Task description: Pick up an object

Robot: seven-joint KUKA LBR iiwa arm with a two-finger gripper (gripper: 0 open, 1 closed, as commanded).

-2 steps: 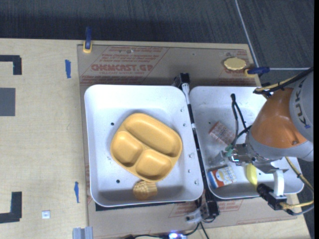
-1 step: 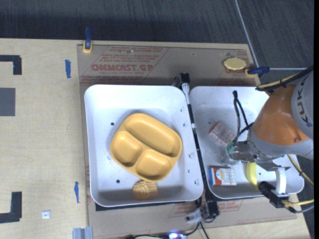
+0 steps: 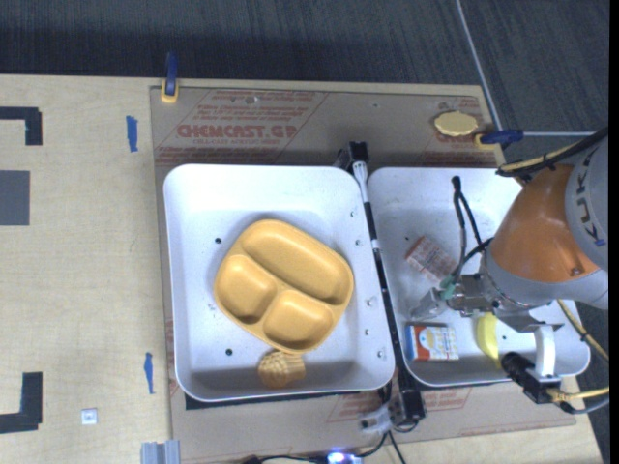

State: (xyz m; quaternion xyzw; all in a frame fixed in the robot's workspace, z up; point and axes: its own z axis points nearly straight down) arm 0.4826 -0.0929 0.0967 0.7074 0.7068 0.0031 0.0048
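An object has not been picked up yet, as far as the view shows — nothing sits between any fingers. The gripper [image 3: 447, 298] is low in the right bin [image 3: 387, 201], its tip among the small things there: a crumpled wrapper [image 3: 427, 255] just above it, a small printed card [image 3: 431, 341] just below, and a yellow piece [image 3: 486, 335] beside the wrist. Whether the gripper is spread or pressed together I cannot tell; the arm's orange band [image 3: 542, 235] and cables crowd it. The left bin [image 3: 184, 259] holds a yellow divided tray [image 3: 282, 283] and a tan ball [image 3: 281, 366], both untouched. Left to do — close on something and lift
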